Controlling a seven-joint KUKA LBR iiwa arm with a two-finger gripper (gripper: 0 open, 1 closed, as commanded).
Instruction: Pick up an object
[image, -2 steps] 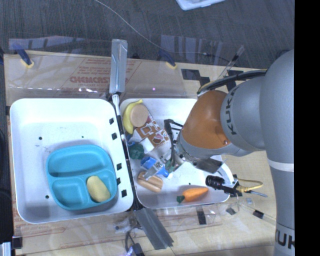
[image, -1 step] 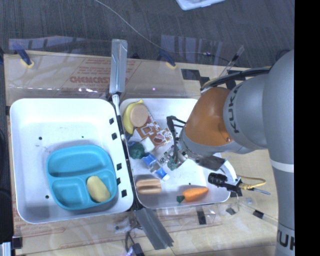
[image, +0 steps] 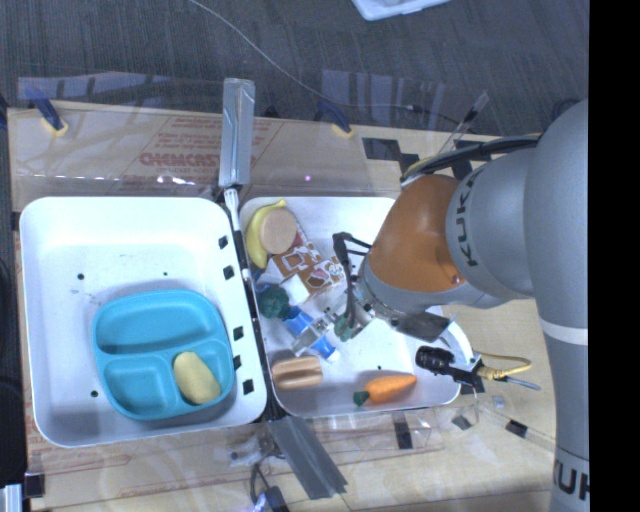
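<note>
The bench is a pale wood board under clear sheeting, with faint red lettering at its far edge — too blurred to read — and dark carpet beyond it. Two white bins sit side by side on it, joined by a black-clipped rim.

The gripper (image: 345, 322) hangs low in the right bin (image: 440, 395), near its middle; whether its fingers are spread or pressed together cannot be told, since the orange wrist band covers most of it. White letters reading "KUKA" run along the grey arm (image: 520, 220) above the band.

Just beside the gripper, toward the left bin, lies a small blue-and-white object (image: 305, 328), possibly a wrapper. Beyond the gripper are a brown-and-white patterned packet (image: 308, 266) and a yellow banana (image: 258, 232) touching a round tan disc (image: 278, 233). Nearer the camera lie a hot-dog bun (image: 297, 371) and an orange carrot (image: 388, 387).

Well apart, in the left bin (image: 60, 300), a blue divided tray (image: 150, 330) holds a yellow lemon-like piece (image: 197, 377).
</note>
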